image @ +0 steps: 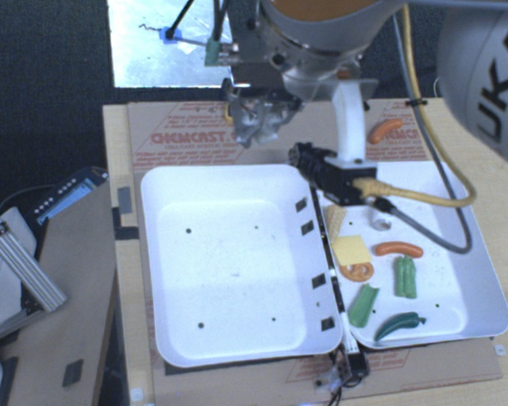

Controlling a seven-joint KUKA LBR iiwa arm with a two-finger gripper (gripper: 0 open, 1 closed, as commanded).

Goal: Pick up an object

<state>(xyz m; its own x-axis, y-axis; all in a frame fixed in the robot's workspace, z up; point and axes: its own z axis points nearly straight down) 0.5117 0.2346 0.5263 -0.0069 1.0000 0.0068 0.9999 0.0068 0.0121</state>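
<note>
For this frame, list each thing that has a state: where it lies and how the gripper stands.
gripper: raised above the bench behind the left bin, nothing seen in it
left bin: flat on the bench
right bin: flat, holding the toy food
yellow cheese slice: lying flat
hot dog: lying in the right bin
green pepper: lying near the front edge
second hot dog: lying outside the bins, on the bench

Single fixed cam, mounted above the pale wooden bench (70, 278), looking down at a slant. Both shallow white plastic bins (232, 259) sit fully in frame side by side, left one central, right one toward the right edge. Grey arm with orange band (328, 4) enters top right, close to the lens, looming large. Mid-range framing; dark floor visible beyond the far bench edge.
</note>
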